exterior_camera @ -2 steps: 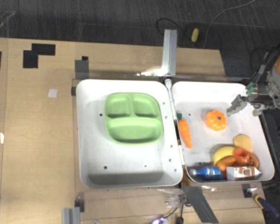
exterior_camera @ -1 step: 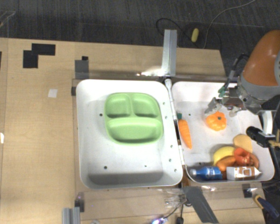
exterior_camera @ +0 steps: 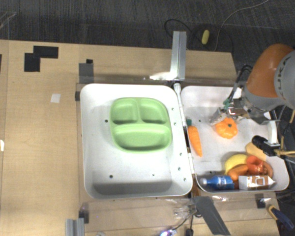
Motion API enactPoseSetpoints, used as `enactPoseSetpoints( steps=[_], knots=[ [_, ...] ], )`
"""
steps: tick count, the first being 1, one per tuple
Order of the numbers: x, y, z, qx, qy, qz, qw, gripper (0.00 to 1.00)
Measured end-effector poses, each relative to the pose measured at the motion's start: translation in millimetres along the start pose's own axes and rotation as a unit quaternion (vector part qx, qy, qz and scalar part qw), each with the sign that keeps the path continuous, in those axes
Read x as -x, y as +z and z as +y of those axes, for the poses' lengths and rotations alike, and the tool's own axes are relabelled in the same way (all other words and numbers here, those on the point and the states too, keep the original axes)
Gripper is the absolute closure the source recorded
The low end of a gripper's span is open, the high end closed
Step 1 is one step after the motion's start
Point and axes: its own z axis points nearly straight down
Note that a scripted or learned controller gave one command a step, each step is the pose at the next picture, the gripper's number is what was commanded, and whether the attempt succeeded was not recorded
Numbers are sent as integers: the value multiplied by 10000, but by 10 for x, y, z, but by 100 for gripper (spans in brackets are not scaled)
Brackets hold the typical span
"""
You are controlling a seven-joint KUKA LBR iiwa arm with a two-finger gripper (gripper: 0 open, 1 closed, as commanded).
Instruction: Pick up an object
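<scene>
In the right bin (exterior_camera: pixel 206 100), an orange pumpkin-like toy (exterior_camera: pixel 226 128) lies near the middle. My gripper (exterior_camera: pixel 228 113) hovers right above its upper edge, reaching in from the right. A toy carrot (exterior_camera: pixel 194 140) lies along the bin's left wall. At the front right sit a yellow banana (exterior_camera: pixel 234 161), red and orange pieces (exterior_camera: pixel 255 167), a blue bottle (exterior_camera: pixel 218 182) and a white carton (exterior_camera: pixel 256 182).
The left bin (exterior_camera: pixel 96 146) holds a green divided plate (exterior_camera: pixel 139 123). A metal post (exterior_camera: pixel 178 55) stands behind the seam between the bins. The arm's grey and orange body (exterior_camera: pixel 273 80) overhangs the right bin's far right corner.
</scene>
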Motion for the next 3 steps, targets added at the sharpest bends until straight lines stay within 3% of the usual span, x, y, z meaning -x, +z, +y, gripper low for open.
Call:
enactPoseSetpoints(
  steps=[1, 2, 3],
  knots=[
    [-10, -114, 20, 23, -4, 3, 10000, 100],
    [-1236, -972, 542, -29, -98, 19, 9999, 100],
    [-1442, -2555, 680, -23, -1618, 16, 9868, 100]
  ],
)
